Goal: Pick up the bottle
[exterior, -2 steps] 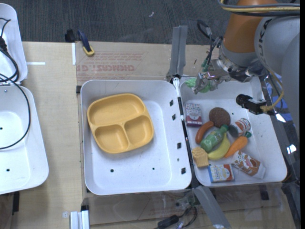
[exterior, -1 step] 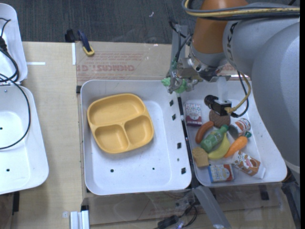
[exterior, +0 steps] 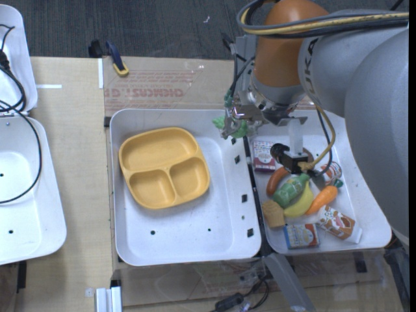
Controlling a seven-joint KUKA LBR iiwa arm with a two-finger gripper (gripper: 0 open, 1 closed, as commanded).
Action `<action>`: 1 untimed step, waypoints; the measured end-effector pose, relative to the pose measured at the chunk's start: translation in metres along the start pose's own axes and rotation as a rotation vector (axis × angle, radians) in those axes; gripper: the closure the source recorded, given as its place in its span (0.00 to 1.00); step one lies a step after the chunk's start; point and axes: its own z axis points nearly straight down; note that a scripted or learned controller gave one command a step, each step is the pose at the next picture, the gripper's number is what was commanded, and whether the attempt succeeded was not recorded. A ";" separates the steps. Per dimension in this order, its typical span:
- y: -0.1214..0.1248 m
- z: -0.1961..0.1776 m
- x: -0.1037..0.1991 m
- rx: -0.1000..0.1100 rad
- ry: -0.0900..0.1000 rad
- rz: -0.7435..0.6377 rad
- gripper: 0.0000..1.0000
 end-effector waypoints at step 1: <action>0.000 -0.008 -0.001 0.002 -0.001 0.001 1.00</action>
